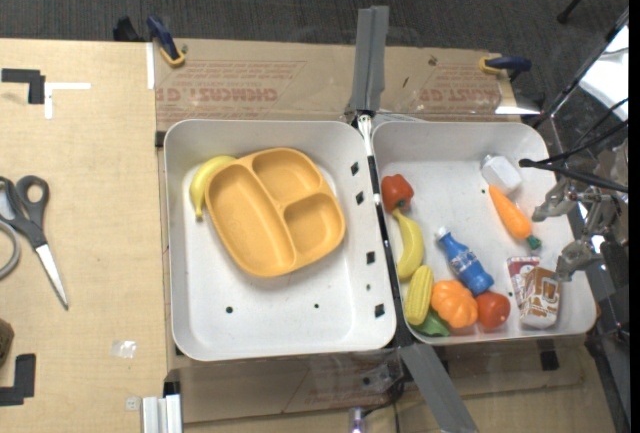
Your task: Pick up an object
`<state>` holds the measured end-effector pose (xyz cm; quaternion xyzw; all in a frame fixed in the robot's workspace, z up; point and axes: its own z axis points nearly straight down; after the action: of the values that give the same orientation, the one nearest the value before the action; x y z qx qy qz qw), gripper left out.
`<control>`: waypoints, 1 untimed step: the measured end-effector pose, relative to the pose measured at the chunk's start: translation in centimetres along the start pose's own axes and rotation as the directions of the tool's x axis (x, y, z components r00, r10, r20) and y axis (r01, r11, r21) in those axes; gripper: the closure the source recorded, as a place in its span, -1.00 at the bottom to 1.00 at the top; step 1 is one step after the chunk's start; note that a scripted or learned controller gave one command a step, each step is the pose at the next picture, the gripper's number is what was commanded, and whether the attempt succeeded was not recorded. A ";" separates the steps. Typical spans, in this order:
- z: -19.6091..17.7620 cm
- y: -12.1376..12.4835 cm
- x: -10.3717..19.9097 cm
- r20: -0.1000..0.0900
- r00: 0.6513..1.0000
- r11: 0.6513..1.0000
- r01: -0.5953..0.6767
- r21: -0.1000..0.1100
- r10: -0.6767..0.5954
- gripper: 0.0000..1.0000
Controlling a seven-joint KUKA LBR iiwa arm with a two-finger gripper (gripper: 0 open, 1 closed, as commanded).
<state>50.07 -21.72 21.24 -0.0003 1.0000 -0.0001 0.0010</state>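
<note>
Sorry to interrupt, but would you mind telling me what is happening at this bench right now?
A robot arm is set to pick up an object from two white bins. Its end effector sits at the right edge of the right bin, near the carrot and a snack packet, with nothing visibly held. That bin also holds a blue bottle, a banana and a tomato. The left bin holds a yellow divided plate.

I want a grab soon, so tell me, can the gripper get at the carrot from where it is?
Probably yes. The carrot lies in the right bin, with open floor around most of it, and the gripper sits just to its right. A white object touches its upper end, which might crowd a grasp there.
</note>
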 end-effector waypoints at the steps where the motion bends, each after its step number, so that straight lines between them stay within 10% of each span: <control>1: 12.0 -0.4 -4.1 0.002 0.996 0.996 -0.090 0.000 0.090 -1.00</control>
<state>54.17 -22.10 9.28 0.0446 0.9990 -0.0003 0.0020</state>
